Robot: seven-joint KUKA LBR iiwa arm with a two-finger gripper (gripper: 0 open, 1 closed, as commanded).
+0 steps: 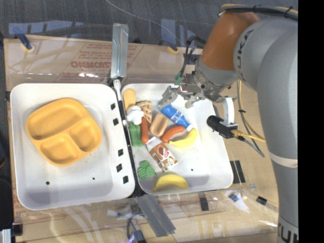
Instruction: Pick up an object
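Lying in the right-hand shallow white plastic bin [215, 158] is a jumble of small toy foods. A blue and white packet [176, 116] sits near the bin's upper middle, directly under the metal two-finger gripper [180, 97]; the fingers are spread wide, one on each side above the packet, and nothing is pinched between them. Just below the packet lie a tan bun-shaped piece [158, 124], a red sausage shape [174, 133] and a pale yellow wedge [185, 139]. A printed brown and white carton [163, 156] rests in the middle, a smooth yellow banana [170, 182] by the front wall, a ridged green piece [146, 170] beside it. The left-hand white bin [30, 186] holds a glossy orange plastic tray with three compartments [64, 130].
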